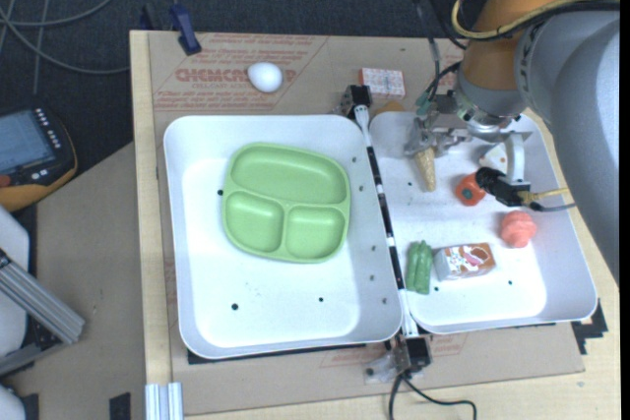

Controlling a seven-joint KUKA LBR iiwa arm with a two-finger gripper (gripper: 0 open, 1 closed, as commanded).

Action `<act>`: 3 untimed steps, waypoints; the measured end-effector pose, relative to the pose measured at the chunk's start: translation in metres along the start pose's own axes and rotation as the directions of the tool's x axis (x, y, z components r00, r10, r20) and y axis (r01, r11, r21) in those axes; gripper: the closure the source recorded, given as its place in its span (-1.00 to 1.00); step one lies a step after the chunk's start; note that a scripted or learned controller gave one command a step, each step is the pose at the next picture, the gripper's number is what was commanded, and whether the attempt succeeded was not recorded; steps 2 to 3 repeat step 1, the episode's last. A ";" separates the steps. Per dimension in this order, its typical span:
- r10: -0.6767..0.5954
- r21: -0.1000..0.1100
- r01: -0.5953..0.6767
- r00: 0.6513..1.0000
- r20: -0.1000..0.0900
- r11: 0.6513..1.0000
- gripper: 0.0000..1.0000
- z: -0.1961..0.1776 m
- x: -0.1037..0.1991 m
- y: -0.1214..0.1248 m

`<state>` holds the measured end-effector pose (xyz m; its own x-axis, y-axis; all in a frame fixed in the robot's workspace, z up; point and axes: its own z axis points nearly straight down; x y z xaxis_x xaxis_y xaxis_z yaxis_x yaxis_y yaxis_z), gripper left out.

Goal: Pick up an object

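The right bin (551, 295) holds several small objects. A tan cone-shaped piece (426, 171) lies near its back left corner. An orange piece (470, 190) and a pink ball (517, 228) sit further right. Toward the front lie a green piece (419, 268) and a red-and-white packet (464, 261). My gripper (433, 138) hangs low over the back left of this bin, just above the top end of the tan cone. Whether it touches the cone is unclear.
A green divided plate (285, 202) lies in the left bin (197, 290). On the cardboard behind the bins sit a white egg (264, 76), a small patterned box (382, 81) and a blue clip (184, 28). The arm's body (581, 64) covers the right bin's back right.
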<state>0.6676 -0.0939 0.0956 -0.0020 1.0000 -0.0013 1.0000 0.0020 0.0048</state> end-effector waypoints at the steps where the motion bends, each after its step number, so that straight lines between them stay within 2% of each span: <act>1: 0.000 0.002 0.000 1.000 -0.002 1.000 1.00 -0.090 0.063 -0.007; 3: 0.000 0.002 0.000 1.000 -0.002 1.000 1.00 -0.090 0.063 -0.007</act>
